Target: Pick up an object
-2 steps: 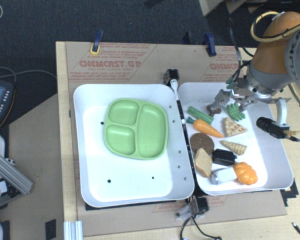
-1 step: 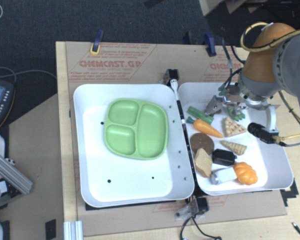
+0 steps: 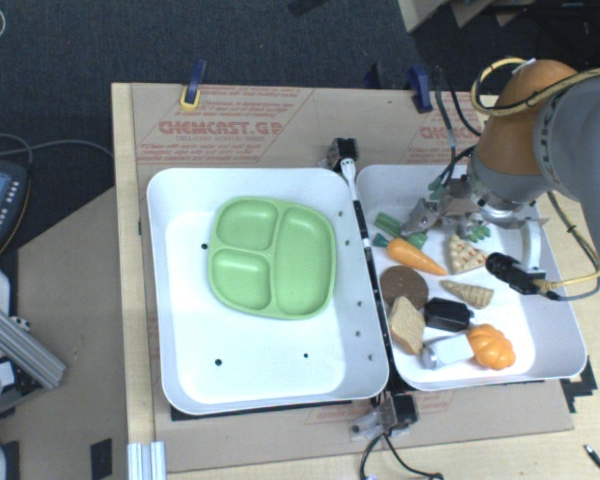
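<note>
- Gripper (image 3: pixel 427 215) is hovering low in the right bin (image 3: pixel 565 320); jaws' spread: cannot tell.
- Carrot (image 3: pixel 416 255) is lying just at 6 o'clock of the jaws, not visibly gripped.

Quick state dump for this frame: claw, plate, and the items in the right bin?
claw: low in the right bin, above the carrot's leafy end; grip unclear
green plate: flat in the left bin, nothing on it
carrot: lying flat
orange pumpkin: resting near the front wall
</note>
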Robot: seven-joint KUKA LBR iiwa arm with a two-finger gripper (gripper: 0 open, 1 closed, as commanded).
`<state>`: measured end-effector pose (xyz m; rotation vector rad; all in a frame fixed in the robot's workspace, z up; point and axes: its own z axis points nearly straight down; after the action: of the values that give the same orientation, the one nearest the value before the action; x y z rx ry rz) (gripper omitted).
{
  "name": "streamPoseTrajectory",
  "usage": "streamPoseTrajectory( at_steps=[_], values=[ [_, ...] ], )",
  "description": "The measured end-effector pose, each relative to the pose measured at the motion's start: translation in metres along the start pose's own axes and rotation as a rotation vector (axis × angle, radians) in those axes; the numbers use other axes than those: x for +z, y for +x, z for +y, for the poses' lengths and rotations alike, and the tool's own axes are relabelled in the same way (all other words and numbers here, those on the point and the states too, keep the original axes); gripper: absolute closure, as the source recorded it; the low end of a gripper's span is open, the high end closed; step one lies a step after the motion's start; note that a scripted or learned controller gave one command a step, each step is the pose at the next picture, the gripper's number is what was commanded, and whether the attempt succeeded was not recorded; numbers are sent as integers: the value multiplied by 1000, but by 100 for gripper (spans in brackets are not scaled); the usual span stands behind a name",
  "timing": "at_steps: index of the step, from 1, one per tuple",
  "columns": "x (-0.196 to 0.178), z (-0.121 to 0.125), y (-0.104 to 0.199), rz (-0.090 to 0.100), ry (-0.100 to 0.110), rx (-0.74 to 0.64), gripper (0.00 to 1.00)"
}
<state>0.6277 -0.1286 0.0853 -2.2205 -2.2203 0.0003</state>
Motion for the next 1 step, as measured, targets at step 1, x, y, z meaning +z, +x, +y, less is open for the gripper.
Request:
streamPoseTrajectory(
  at_steps=[1],
  values=[
    [-14,2,0,0,-9,0,100]
  ],
)
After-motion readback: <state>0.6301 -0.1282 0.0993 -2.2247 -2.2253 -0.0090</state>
